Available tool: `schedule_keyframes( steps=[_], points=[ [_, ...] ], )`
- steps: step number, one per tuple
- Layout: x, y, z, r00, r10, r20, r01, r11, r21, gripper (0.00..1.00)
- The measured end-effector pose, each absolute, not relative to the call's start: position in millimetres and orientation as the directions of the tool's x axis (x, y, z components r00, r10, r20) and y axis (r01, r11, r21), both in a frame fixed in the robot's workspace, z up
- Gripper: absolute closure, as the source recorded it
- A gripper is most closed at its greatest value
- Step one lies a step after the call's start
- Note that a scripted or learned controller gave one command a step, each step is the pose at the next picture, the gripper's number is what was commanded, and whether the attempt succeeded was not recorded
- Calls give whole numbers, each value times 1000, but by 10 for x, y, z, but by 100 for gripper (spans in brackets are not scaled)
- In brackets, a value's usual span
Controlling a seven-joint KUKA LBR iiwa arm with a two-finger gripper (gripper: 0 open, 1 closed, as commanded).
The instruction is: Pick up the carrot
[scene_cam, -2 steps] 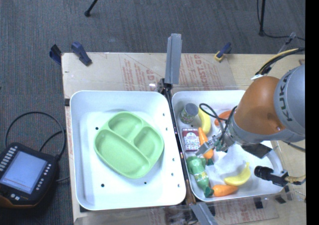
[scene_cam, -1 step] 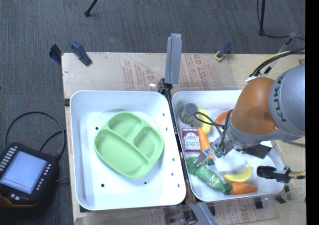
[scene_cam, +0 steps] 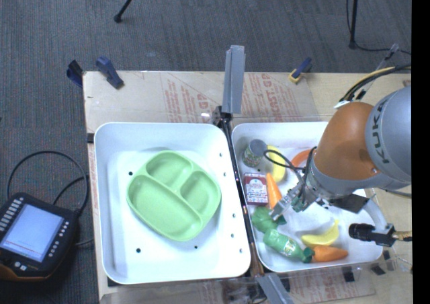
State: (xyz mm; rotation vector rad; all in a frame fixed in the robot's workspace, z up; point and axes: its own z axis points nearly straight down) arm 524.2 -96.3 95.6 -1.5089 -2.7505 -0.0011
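Note:
An orange carrot (scene_cam: 273,189) lies lengthwise in the right bin (scene_cam: 376,210), between a red box (scene_cam: 255,188) and the arm. My gripper (scene_cam: 283,206) is low in that bin, right at the near end of this carrot and touching or almost touching it. A second orange carrot-like piece with a green top (scene_cam: 328,253) lies at the bin's front edge, apart from the gripper. The wrist hides the middle of the bin.
In the right bin, a can (scene_cam: 255,151) and a yellow piece (scene_cam: 276,161) sit at the back, with a green vegetable (scene_cam: 264,218), green bottle (scene_cam: 285,244) and banana (scene_cam: 321,234) in front. The left bin (scene_cam: 107,161) holds a green divided plate (scene_cam: 174,194).

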Motion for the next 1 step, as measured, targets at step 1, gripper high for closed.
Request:
schedule_keyframes(
  steps=[1],
  points=[
    [5291, -343, 1991, -438, 899, 2, 899, 438, -3, 100]
  ],
)
